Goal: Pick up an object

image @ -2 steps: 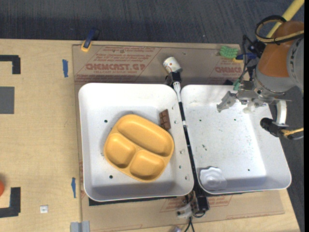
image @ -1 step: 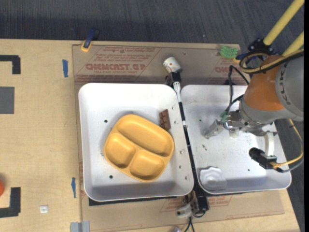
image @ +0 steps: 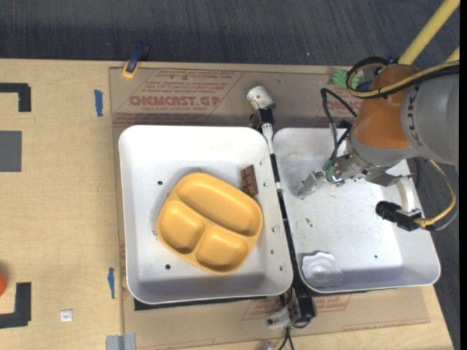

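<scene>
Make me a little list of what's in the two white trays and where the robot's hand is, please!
left bin: shallow white plastic bin
in left bin: yellow plastic plate with three compartments, lying at a slant; small brown block beside it, near the right wall
right bin: shallow white plastic bin
in right bin: clear crumpled plastic piece at the near left corner
arm: grey arm with orange band, over the right bin
gripper: two-finger gripper, low over the right bin's far left part
</scene>
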